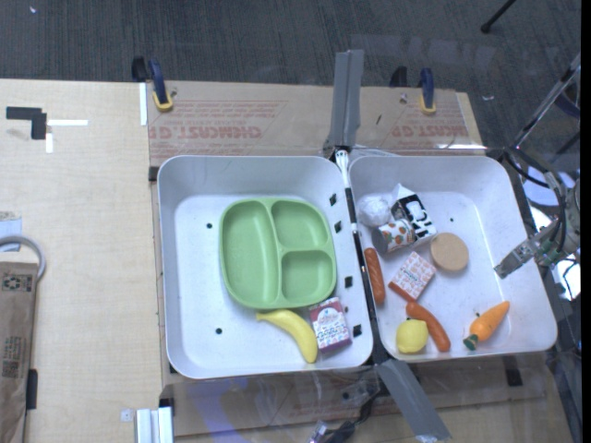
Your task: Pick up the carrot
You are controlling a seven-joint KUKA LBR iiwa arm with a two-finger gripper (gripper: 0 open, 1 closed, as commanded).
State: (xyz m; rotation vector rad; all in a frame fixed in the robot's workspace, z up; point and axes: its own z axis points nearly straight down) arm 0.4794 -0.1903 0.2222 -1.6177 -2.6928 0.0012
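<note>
Because the carrot (488, 324) looks like a small moulded toy, judge it light, rigid and somewhat slick; grasp across the thicker orange body, not the green stem. It is orange, tapered, green-tipped at its lower left end, lying at a slant near the right bin's (517, 201) front right corner. Whether the gripper (519, 258), at that bin's right wall, is open cannot be told.
</note>
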